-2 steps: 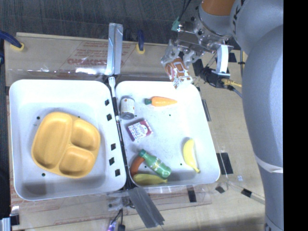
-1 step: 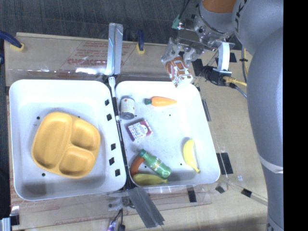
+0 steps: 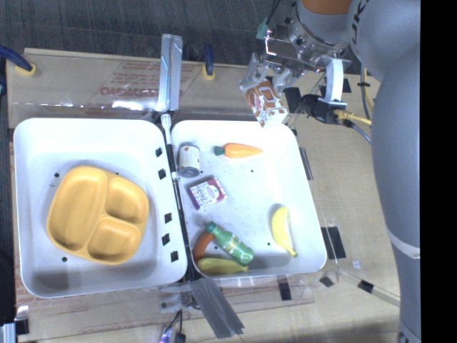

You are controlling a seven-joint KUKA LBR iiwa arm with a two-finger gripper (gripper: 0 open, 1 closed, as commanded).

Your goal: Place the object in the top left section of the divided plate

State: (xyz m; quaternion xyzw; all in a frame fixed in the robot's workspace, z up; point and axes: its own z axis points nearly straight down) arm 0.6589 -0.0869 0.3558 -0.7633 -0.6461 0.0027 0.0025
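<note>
Fingers closed on a small orange-and-white packet (image 3: 266, 103), the gripper (image 3: 270, 91) hangs over the right bin's far rim; the yellow divided plate (image 3: 98, 215) lies well left and nearer.

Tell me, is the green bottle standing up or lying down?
Lying down. The green bottle rests on its side in the right bin, leaning across other toy food near the front wall.

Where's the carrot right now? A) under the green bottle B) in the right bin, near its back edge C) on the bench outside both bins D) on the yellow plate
B: the carrot lies on the floor of the right bin near its back edge, apart from the can to its left, away from the plate in the left bin.
</note>
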